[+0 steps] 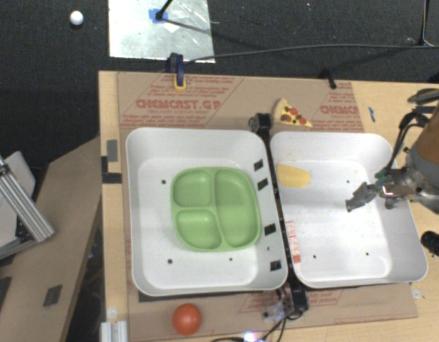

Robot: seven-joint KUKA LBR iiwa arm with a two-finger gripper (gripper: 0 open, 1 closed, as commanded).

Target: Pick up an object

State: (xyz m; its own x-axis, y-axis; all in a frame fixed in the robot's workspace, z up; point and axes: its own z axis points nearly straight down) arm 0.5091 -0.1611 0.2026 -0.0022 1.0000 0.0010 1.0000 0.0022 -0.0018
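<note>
Camera view: the grey two-finger pincer [356, 200] hangs low over the right shallow white bin [362, 262]; whether it is spread or pressed together I cannot tell. The flat yellow oval piece [293, 177] lies up-left of it, apart. Well to its left, the green divided plastic plate [215, 209] rests in the left white bin [148, 262].
</note>
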